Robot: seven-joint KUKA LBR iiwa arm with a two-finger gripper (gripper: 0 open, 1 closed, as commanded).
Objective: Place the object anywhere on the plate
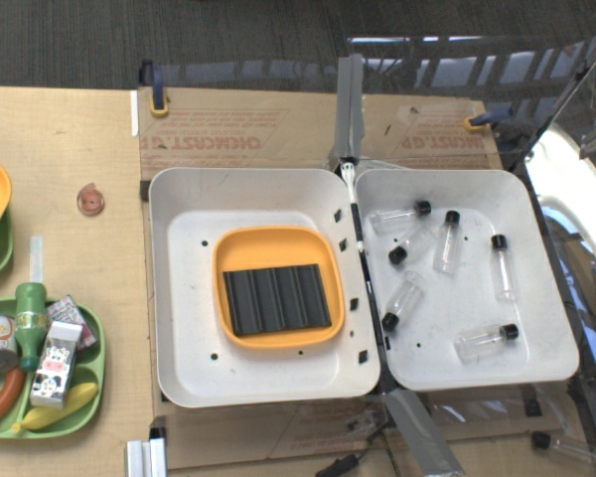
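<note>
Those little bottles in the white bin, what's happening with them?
Nothing is handling them right now. Several small clear vials with black caps lie scattered in the right bin. In the left bin sits an orange plate carrying a dark ridged block. No vial is on the plate yet.

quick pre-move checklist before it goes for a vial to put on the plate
1. Orange plate sits in the left bin: ok.
2. Plate surface free: not ok, a black ribbed pad covers most of it.
3. Clear vials with black caps, such as one, lie in the right bin: ok.
4. Vials spaced apart for a pick: ok, though two near the bin divider lie close.
5. Gripper state: cannot tell.
</note>
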